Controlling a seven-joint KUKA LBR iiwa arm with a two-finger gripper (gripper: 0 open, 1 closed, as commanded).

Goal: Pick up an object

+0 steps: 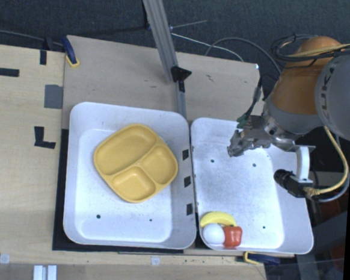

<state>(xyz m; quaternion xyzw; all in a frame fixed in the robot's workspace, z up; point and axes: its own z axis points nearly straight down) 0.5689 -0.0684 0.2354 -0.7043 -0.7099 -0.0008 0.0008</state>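
The gripper (234,148) hangs over the upper part of the right bin (279,193), tip pointing toward the bin's left wall; whether it is wide or narrow cannot be told. At the bin's lower left corner lie a yellow banana (218,217), curved, long axis left to right, a white ball (214,233) and a red object (233,236), touching. A yellow divided plate (136,162) lies in the left bin (78,177). No writing is legible.

Grey arm (342,89) with orange band, black and yellow cables, and dark metal claw (237,147).
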